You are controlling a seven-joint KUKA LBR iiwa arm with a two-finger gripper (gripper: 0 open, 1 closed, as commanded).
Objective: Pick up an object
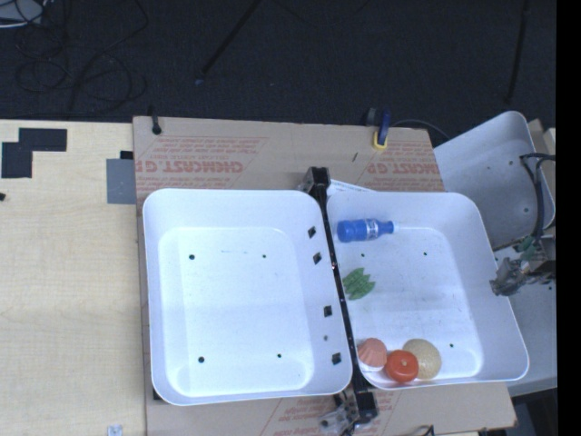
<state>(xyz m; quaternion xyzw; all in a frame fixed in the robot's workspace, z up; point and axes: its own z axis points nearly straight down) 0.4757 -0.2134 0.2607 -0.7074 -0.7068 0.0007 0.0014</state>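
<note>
While right bin (472,243) holds blue bottle (365,230) | green leaf (359,283) | fingers' state: cannot tell

The arm's grey end (519,275), perhaps the wrist, sits at far right.

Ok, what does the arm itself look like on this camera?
The arm is a smooth, pale grey, rounded shell at the right edge. A black cable loops alongside it towards the gripper, a small dark metal assembly too blurred for detail.
</note>
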